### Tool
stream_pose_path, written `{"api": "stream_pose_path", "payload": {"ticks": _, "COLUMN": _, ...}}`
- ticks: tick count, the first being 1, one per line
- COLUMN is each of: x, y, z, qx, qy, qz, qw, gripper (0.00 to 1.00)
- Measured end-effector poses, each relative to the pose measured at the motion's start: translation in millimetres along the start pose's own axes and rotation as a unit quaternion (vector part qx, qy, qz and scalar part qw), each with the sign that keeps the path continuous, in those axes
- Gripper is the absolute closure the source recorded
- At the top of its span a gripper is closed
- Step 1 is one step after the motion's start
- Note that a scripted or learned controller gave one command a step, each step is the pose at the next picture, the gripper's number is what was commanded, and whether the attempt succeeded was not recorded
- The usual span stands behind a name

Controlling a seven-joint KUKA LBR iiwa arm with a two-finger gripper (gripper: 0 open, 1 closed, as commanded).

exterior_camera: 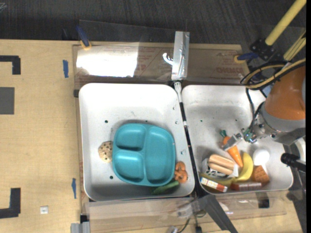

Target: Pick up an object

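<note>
In the right bin [214, 103], a heap of toy food lies at the front right: a hot dog [222, 163], a banana [246, 167], an orange carrot [234, 155], a white egg [261, 157], a toast-coloured piece [261, 174] and a red-and-yellow bar [214, 183]. A small orange piece with a green tip [225, 141] lies just left of the heap's top. My gripper [237, 137] reaches in from the right, low over the bin floor, its tip right beside that small orange piece. The arm's orange band [287, 101] sits above it.
The left bin [126, 101] holds a teal divided plate [144, 153], with a cookie [105, 151] at its left, a pretzel [181, 171] at its right and a green piece [164, 188] at its front. A metal divider [180, 57] stands behind the bins. Cables [257, 81] hang near the arm.
</note>
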State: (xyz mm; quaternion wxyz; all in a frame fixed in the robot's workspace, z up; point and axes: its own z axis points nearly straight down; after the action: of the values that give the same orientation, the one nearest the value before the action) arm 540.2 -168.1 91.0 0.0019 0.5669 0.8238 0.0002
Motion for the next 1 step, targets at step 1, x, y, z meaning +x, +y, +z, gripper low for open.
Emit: {"api": "stream_pose_path", "payload": {"ticks": 1, "x": 0.8, "y": 2.1, "z": -10.4, "qx": -0.002, "qy": -0.001, "qz": 0.000, "qw": 1.0000, "gripper": 1.00}}
